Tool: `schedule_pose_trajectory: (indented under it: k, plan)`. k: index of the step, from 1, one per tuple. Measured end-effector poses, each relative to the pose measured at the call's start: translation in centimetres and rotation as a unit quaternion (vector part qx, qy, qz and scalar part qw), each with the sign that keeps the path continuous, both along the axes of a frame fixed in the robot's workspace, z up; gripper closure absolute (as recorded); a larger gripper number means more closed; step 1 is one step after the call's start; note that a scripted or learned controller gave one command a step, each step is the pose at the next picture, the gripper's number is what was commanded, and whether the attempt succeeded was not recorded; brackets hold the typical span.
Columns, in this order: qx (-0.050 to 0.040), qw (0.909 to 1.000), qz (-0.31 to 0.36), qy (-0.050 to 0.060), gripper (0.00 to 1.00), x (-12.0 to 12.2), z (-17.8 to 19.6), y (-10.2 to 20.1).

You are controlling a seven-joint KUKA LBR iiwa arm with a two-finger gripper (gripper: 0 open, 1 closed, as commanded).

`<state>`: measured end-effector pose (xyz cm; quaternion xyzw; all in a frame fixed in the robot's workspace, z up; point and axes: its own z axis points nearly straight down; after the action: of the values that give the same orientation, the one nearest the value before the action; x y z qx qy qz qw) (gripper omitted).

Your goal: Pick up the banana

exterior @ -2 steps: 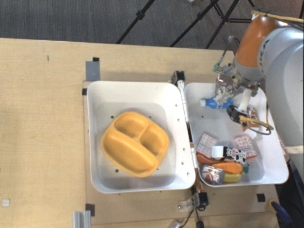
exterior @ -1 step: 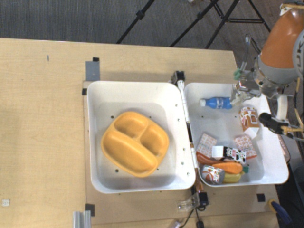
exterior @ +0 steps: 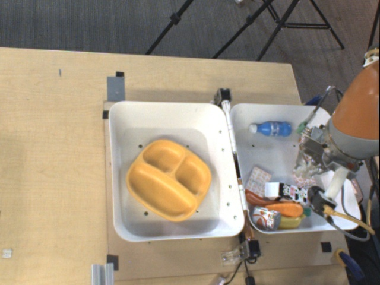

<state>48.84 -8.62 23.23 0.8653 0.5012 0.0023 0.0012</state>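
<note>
The claw (exterior: 313,159) hangs at the right, above the banana (exterior: 291,222) at the bottom, to grab it. I cannot tell its grip.

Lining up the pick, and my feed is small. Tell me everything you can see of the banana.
The banana shows as a short yellow-green sliver, smooth-skinned, lying flat at the near edge of the right bin. Most of it is hidden: a carrot lies along its far side, seemingly touching, and a can sits against its left end. Its stem and tip cannot be made out. The end effector is farther back in the bin, apart from it.
</note>
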Motion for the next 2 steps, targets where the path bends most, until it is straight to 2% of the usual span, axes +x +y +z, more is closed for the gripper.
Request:
schedule_pose_trajectory:
  k: [1,2]
  plan:
    - [-0.0002,0.9971,0.077,0.001,0.0,7.7,-2.0,7.6]
    - [-0.0012,0.9908,0.135,0.0,0.0,3.1,-0.3,0.6]
